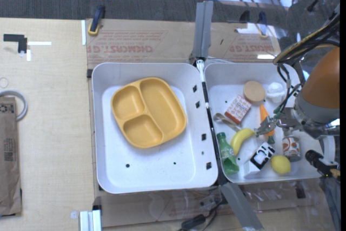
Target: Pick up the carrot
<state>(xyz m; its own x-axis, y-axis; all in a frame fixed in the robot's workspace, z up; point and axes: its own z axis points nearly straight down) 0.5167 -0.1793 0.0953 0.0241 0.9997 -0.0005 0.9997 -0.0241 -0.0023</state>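
Gripper [268, 128] was down in the right bin [216, 116], near its middle, arm coming in over the right rim. Fingertips sat at the lower end of the carrot [263, 114], just above the banana [241, 139]. Couldn't tell jaw opening: the metal fingers blurred into clutter, and no clear view of the carrot between them.

Carrot lay roughly upright in the bin's centre, between the red-and-white box [238, 109] and the arm. Round wooden disc [254, 91] toward the far edge. Green bottle [226, 153] by the left wall, lemon [280, 165] and black-and-white block [261, 156] near the front edge, small can [291, 147] under the wrist.

Left bin [108, 170] held a yellow divided plate [148, 112].
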